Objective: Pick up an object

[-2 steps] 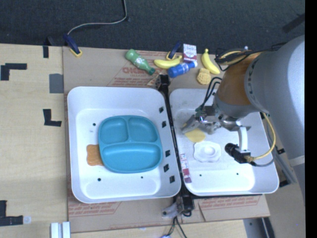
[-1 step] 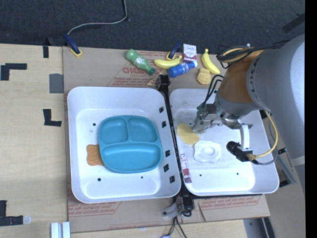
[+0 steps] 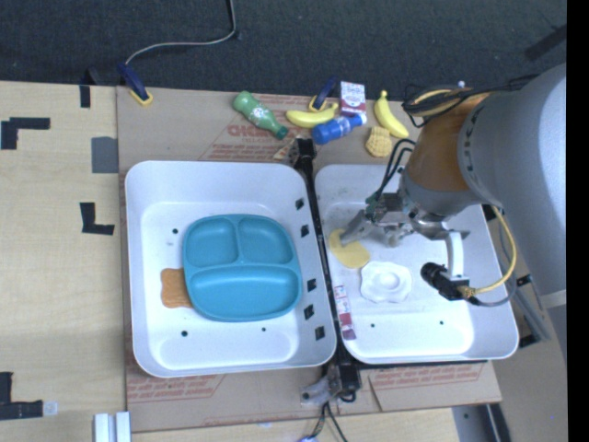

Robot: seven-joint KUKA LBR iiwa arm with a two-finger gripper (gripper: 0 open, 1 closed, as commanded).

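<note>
Down in the right bin (image 3: 479,339), a flat yellow piece (image 3: 351,252) lay near the left wall, touched by the gripper (image 3: 353,237) from its far-right side. Could not tell how far the jaws stood apart, nor whether anything sat between them. Just nearer, a white cup-like object (image 3: 385,284). Over in the left bin (image 3: 147,210), a blue divided plate (image 3: 242,267) covering part of an orange piece (image 3: 172,288).

Light wood bench (image 3: 55,247) with black tape marks; dark carpet floor (image 3: 276,17) behind, cable (image 3: 198,40) trailing.
</note>
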